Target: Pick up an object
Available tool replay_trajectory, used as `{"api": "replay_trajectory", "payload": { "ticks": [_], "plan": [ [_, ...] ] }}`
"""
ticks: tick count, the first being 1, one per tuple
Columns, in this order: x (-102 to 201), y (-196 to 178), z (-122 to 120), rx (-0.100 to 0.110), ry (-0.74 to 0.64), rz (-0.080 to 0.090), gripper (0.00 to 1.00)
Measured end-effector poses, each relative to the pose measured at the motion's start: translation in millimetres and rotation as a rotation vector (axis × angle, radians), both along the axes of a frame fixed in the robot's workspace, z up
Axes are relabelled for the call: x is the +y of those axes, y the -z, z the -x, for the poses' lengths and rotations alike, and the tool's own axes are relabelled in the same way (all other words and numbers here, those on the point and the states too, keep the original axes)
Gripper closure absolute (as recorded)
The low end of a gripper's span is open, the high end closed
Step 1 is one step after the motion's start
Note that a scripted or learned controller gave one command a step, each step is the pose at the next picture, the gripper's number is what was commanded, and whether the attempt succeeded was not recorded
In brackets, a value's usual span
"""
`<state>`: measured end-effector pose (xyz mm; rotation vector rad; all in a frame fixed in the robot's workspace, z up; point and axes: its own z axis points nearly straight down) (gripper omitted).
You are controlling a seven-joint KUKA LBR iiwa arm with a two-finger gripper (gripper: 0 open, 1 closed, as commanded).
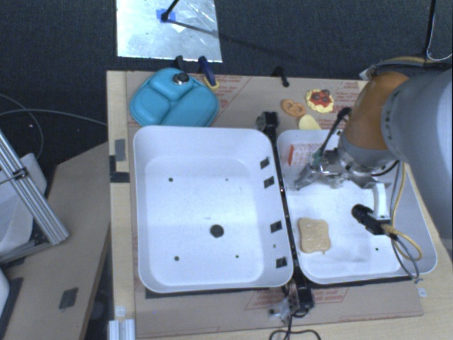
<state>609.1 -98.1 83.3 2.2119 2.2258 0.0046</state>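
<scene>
The claw [306, 179] hangs low in the right bin [417, 261]; its grip state cannot be determined. A toast slice [314, 235] lies near it, apart.

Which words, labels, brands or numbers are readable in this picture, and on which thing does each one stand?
No text can be read here.
Red printing on the cardboard sheet under the bins: too small and blurred to read.
Red mark inside the right bin, at its far left corner: blurred, not readable.
The blue tray and the left bin show no writing.
</scene>
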Motion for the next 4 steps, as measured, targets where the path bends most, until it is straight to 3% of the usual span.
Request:
{"api": "replay_trajectory", "payload": {
  "ticks": [1,2,3,4],
  "plan": [
    [-53.0,-4.1,-11.1,-0.005,0.006,0.000,0.00],
    [-68.0,-1.7,-59.5,0.015,-0.003,-0.003,0.00],
    [-68.1,-12.7,-59.1,0.011,-0.003,-0.001,1.00],
    [1.6,-21.3,-60.0,0.003,-0.002,-0.001,1.00]
  ]
}}
